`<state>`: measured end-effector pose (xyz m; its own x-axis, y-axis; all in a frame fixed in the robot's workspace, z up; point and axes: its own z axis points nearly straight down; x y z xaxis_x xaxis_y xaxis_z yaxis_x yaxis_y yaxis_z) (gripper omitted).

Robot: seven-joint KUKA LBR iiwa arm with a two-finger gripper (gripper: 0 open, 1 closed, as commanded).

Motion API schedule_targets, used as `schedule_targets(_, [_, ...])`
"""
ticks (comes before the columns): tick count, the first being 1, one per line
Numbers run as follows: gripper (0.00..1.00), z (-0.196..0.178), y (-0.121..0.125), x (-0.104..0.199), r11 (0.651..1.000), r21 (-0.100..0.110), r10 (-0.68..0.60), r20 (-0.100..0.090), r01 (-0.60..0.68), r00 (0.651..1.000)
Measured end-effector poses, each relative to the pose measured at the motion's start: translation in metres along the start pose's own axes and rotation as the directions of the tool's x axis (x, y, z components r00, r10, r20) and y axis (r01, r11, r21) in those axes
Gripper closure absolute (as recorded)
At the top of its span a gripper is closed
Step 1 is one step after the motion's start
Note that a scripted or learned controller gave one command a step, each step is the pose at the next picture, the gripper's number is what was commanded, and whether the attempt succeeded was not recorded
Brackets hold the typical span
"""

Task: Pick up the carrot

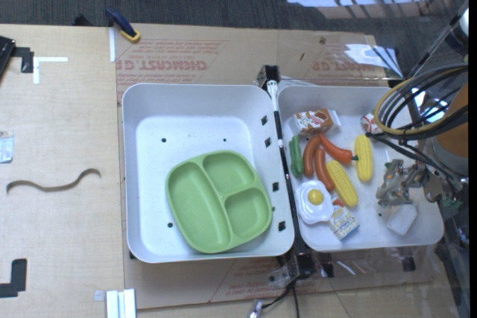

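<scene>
**Hand low in right bin, carrot lies apart**

The metal two-finger hand (393, 188) sits at the 4 o'clock side of the right white bin (425, 234); whether it is open or closed cannot be told. The slim orange plastic carrot (323, 170) lies toward 9 o'clock from it, among the toy foods, beside a yellow corn cob (342, 183).

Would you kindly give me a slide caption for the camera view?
Gripper low over the right bin, beside toy food; green divided plate in the left bin.
</scene>
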<state>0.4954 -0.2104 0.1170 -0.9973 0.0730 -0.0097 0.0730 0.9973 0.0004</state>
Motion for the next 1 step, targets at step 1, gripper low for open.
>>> schedule_targets(1, [0.00,0.0000,0.0001,0.0000,1.000,0.000,0.000,0.000,0.000,1.000])
